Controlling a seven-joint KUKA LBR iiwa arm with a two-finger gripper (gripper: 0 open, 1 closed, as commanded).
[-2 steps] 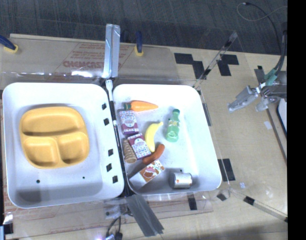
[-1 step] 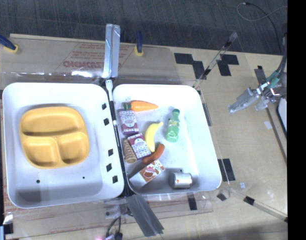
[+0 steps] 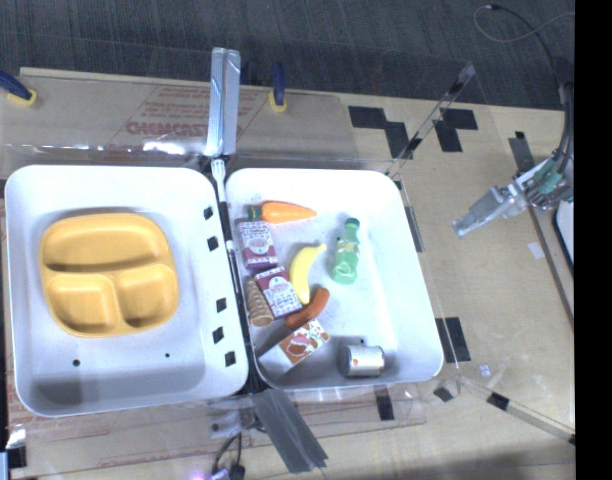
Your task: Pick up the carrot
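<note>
The carrot (image 3: 286,210), orange with a small green top, lies on its side at the back of the right bin (image 3: 411,268), near that bin's far left corner. My gripper (image 3: 476,218) hangs over the bare bench to the right of that bin, well away from the carrot and outside both bins. It looks grey and thin from this angle, with nothing seen in it.
Around the carrot lie a banana (image 3: 304,271), a green bottle (image 3: 346,253), a sausage (image 3: 308,308), three small cartons (image 3: 254,245), and a can (image 3: 364,360). The left bin (image 3: 26,368) holds a yellow divided tray (image 3: 108,271).
</note>
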